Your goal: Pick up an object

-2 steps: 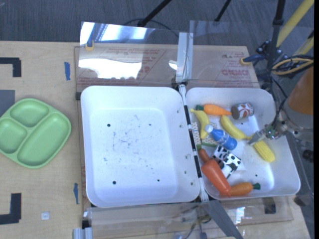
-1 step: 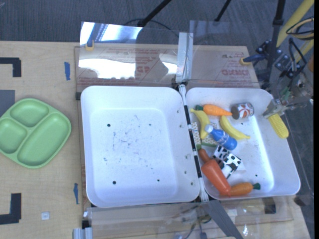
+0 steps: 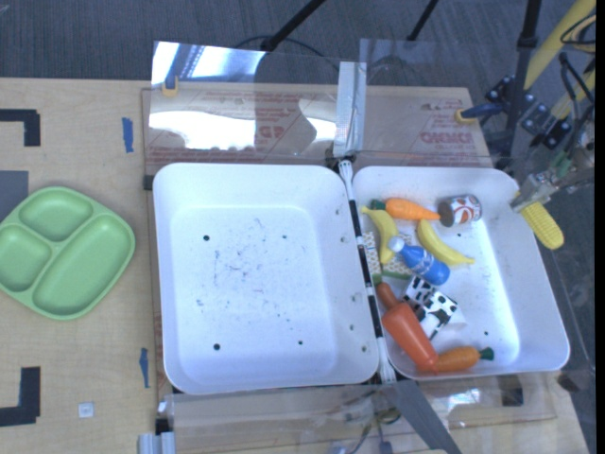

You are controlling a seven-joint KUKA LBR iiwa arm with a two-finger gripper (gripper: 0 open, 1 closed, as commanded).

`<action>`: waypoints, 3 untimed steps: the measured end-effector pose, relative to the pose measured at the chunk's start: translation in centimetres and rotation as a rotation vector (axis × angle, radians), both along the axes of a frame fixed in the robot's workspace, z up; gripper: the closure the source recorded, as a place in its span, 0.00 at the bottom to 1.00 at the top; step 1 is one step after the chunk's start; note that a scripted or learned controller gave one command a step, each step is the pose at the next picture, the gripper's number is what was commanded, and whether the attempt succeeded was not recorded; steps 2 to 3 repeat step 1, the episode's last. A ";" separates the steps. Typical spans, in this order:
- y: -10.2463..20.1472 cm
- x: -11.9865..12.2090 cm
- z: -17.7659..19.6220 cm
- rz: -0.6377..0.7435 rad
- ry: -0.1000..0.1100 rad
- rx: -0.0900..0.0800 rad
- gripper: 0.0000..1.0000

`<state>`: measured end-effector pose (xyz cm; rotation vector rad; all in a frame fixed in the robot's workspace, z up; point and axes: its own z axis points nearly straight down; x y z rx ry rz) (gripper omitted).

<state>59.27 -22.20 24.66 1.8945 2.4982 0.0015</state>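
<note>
Yellow plastic corn cob (image 3: 544, 224) gripped in the metal end effector (image 3: 531, 197), raised over the right rim of the right shallow white bin (image 3: 529, 343). Below inside: bananas, carrots, blue bottle.

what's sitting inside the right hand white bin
In the right bin: two bananas, carrots, a blue-and-white item, a black-and-white cow-patterned toy and a brown-and-white piece. They overlap, so whatever lies beneath them is covered.
</note>
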 end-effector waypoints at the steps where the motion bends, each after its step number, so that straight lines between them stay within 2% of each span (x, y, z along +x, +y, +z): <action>1: 2.1 2.9 -6.1 0.210 0.005 0.003 1.00; 3: 2.1 2.9 -6.1 0.210 0.005 0.003 1.00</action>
